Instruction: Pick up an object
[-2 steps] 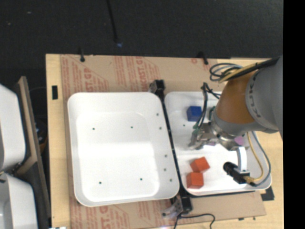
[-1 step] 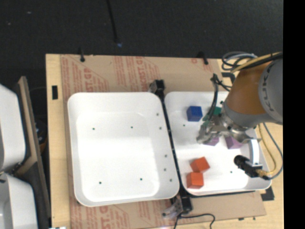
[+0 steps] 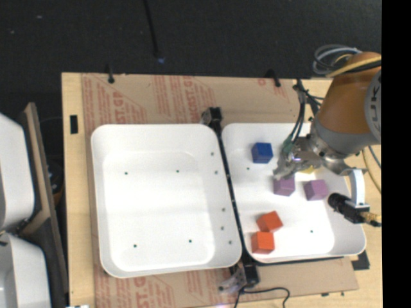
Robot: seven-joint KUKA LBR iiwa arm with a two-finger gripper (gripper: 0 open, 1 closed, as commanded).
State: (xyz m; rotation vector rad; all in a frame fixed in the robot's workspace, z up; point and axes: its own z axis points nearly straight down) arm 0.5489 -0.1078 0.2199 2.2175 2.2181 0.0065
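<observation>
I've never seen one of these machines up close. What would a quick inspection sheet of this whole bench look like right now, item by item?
Surface: wooden bench bearing two shallow white bins, left bin and right bin, side by side.
Job's things: all in the right bin: blue block, two purple blocks, two orange blocks touching near the front.
Clutter: a yellowish item partly hidden under the arm; cannot identify it.
Grippers: gripper low over the nearer purple block; whether it grips anything cannot be told.
Cables: grey loops above the arm; a dark cable behind the bench; another at the front edge.
Surroundings: dark floor; white containers at left.
</observation>
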